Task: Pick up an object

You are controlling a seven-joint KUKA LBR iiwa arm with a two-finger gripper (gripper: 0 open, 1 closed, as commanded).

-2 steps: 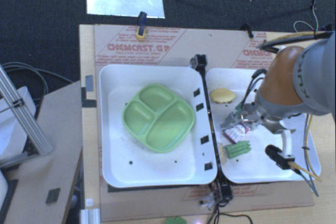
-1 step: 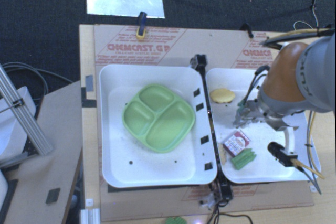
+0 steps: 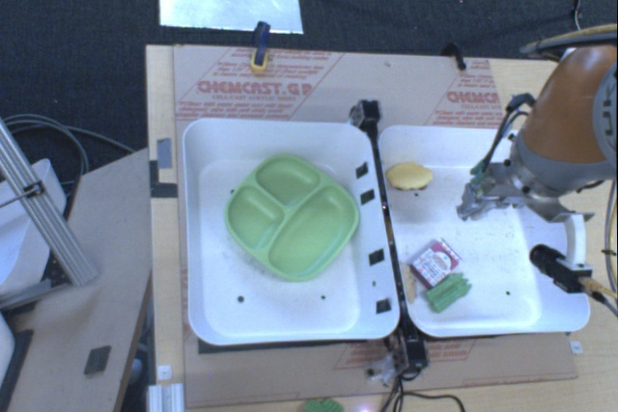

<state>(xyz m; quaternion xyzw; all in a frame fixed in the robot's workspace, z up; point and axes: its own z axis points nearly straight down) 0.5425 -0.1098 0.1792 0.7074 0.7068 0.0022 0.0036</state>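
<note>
1. Objects to pick from lie in the right bin (image 3: 483, 318): a yellow round object (image 3: 409, 176) near its upper left corner, a small red and white packet (image 3: 435, 260) lower down, and a green ridged object (image 3: 447, 292) touching the packet's lower right side.
2. The left bin (image 3: 208, 304) holds a green divided plate (image 3: 292, 216) with three compartments, lying flat near the middle.
3. The gripper (image 3: 475, 200) hangs over the right bin, right of the yellow round object and above the packet, apart from both. Nothing sits between its fingers; whether they are spread or closed cannot be told, as the metal parts blur together.
4. Readable writing: the brown sheet (image 3: 290, 82) under the bins is printed in red with "CHEMCAST GP" at the upper left and again, partly covered by the arm, at the upper right. The packet's label is too small to read.
5. The arm (image 3: 575, 116) with its orange band is cut off at the right edge.
6. A black clamp (image 3: 366, 114) sits where the two bins meet at the top, and a yellow and blue clamp (image 3: 260, 48) grips the sheet's upper edge on the bench.
</note>
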